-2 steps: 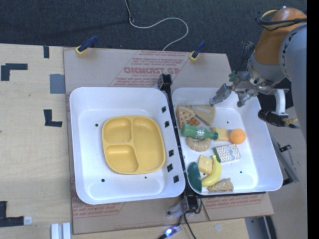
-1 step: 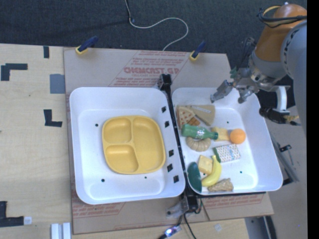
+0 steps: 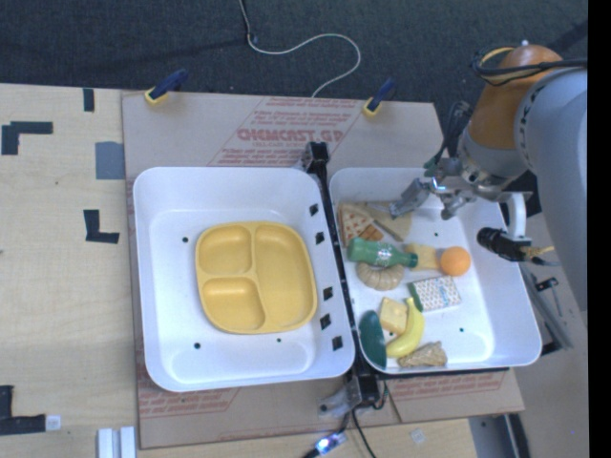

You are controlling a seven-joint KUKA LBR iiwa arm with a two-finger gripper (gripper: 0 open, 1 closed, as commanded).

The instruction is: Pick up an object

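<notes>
My gripper (image 3: 430, 204) hangs over the far part of the right bin (image 3: 506, 327), open, with nothing between its fingers. Just to its left lies a waffle-like cracker (image 3: 356, 221). Below it are a green bottle (image 3: 380, 253) lying on its side, an orange (image 3: 455, 260), a round cookie (image 3: 380, 277), a small carton (image 3: 434, 294), a cheese wedge (image 3: 391, 313), a banana (image 3: 412, 330), a dark green piece (image 3: 371, 337) and a bread piece (image 3: 424, 355).
The left bin (image 3: 162, 208) holds a yellow divided plate (image 3: 255, 277). The arm's grey body with its orange band (image 3: 506, 93) reaches in from the right over the right bin's far corner. A cable (image 3: 305, 46) lies on the dark floor behind the bench.
</notes>
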